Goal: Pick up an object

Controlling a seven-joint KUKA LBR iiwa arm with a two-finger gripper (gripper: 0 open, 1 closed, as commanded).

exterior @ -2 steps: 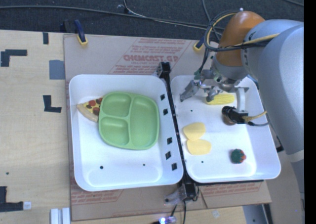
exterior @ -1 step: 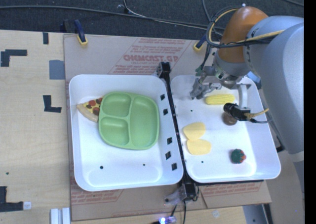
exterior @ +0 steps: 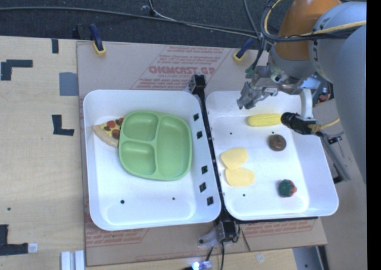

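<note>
Just below my pincer [exterior: 249,99] lies a yellow corn cob [exterior: 264,120], the nearest candidate in the right bin [exterior: 309,203]. I can't tell how far the pincer is spread; I see nothing in it. Farther below sit a brown round piece [exterior: 277,142], two yellow chips [exterior: 236,166] and a green ball [exterior: 287,188], spaced apart, presumably for clean grasps.

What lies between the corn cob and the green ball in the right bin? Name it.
In the camera view, a small brown round piece sits between the corn cob and the green ball, apart from both.
</note>
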